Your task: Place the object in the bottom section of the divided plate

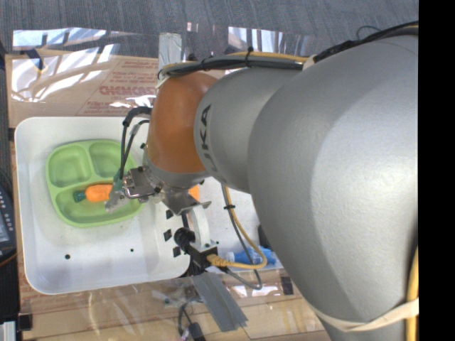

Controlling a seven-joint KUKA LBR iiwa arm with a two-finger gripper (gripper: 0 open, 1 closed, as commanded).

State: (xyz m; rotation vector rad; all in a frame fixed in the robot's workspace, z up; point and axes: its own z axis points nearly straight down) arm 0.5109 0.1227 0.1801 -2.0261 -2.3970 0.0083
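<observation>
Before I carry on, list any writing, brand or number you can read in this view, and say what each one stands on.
"CHEMCA...", red print on the brown cardboard behind the white bin; the arm cuts off the rest.
Smaller red lines under it on the same cardboard: too blurred to read.
"KA", black letters on the arm beside its orange band; the letters before them are hidden.
I can read no writing on the green divided plate or the carrot.

Red print on brown cardboard sheet [106, 84], 12 o'clock of left white bin [28, 212]: large line partly legible, appears "CHEMCA…", remainder hidden behind arm [298, 141]. Smaller red lines above and below: too blurred to read. Black lettering on arm, at edge of orange band [178, 130]: "KA" legible, running vertically.
</observation>
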